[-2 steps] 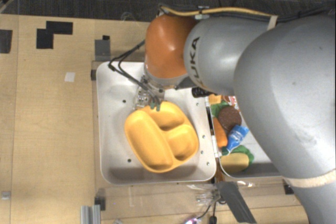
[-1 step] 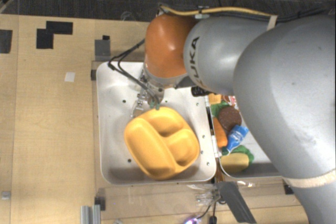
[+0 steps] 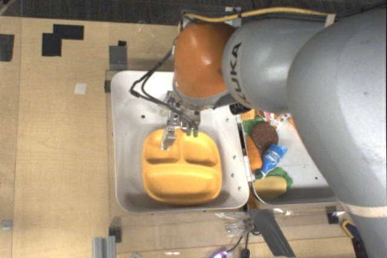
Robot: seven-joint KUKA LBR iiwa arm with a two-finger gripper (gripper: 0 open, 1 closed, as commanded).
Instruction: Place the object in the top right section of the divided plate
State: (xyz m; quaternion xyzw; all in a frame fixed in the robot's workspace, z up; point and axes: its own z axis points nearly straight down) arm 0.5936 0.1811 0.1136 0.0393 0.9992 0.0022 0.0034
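A yellow divided plate (image 3: 181, 169) lies in the left white bin (image 3: 124, 148), with two small sections along its far side and one wide section near the front. My gripper (image 3: 179, 129) hangs over the plate's far edge, about at the ridge between the two small sections. Its fingers (image 3: 170, 133) point down at the plate's top left section. The grey arm and its orange band (image 3: 202, 63) cover the bin's far right corner. Whether anything sits between the fingers is too small to make out.
The right bin (image 3: 314, 181) holds several toy foods: a brown round piece (image 3: 264, 135), an orange carrot shape (image 3: 254, 155), a blue wrapper (image 3: 272, 157) and green and yellow pieces (image 3: 273, 181). The arm's bulk covers most of that bin. A black cable (image 3: 145, 84) loops beside the wrist.
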